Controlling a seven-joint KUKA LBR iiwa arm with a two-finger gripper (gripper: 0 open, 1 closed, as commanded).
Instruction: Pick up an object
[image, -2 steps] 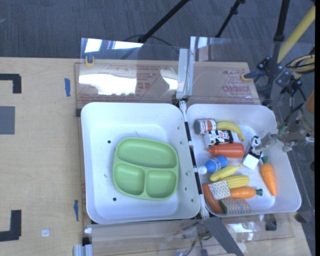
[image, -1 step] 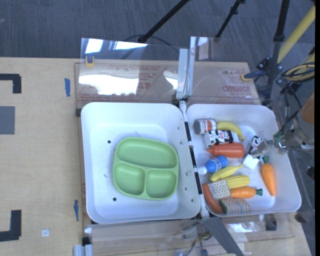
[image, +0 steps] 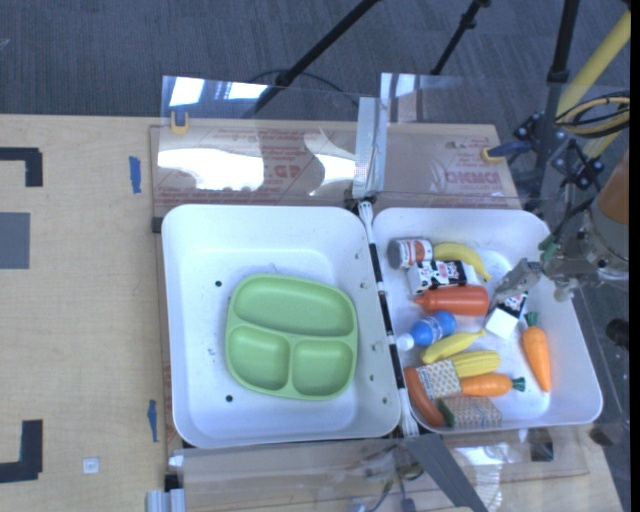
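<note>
Gripper low over the right bin, toys heaped beneath it

The wooden bench (image: 80, 300) bears two white bins set side by side. The left bin (image: 190, 300) holds a green divided tray (image: 292, 335), lying flat near the middle with its three compartments facing up.

The right bin (image: 580, 390) holds all the loose objects. Near its far left corner a small can (image: 410, 252) lies on its side, with a yellow banana (image: 462, 258) curving just to its right. A black-and-white carton (image: 445, 274) sits below the banana, touching it. Under that lies an orange bottle (image: 455, 299) on its side. A blue bottle (image: 430, 330) lies lower still, close to the wall between the bins. Beside it are a second yellow piece (image: 452, 346) and a yellow block (image: 476, 364). A red piece (image: 422, 398) rests along the near left corner, next to a woven patch (image: 440, 378). A small carrot with a green end (image: 488, 384) lies just right of the patch.

Further right, a white block (image: 502, 322) sits tilted, and a larger carrot (image: 538, 358) lies lengthwise near it, towards the bin's right wall.

The gripper (image: 515, 285) hangs over the right half of this bin, just above the white block and right of the orange bottle. Whether it is open or closed cannot be told from here, nor whether it touches the block. The arm (image: 580, 262) reaches in from the right edge
</note>
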